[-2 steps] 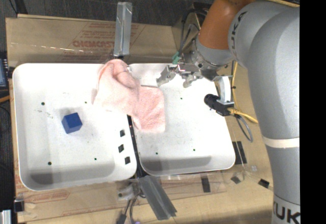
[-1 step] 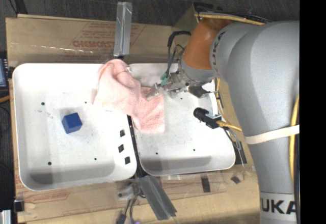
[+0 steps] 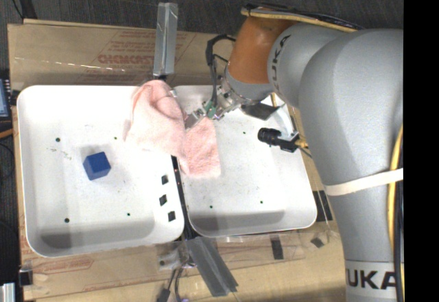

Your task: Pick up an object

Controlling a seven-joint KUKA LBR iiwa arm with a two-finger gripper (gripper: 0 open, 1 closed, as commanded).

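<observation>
Pink cloth [image 3: 177, 130], one piece, is being draped across the divider between the two bins, mostly over the left bin [image 3: 41, 177] top right corner, its tail lying in the right bin [image 3: 274, 208]. One blue cube [image 3: 97, 165] is sitting in the left bin, well apart, open floor all round. Gripper [image 3: 206, 112] is being held at the cloth's upper edge; grip state cannot be told. Arm [image 3: 329, 88] is being angled in from the right.
</observation>
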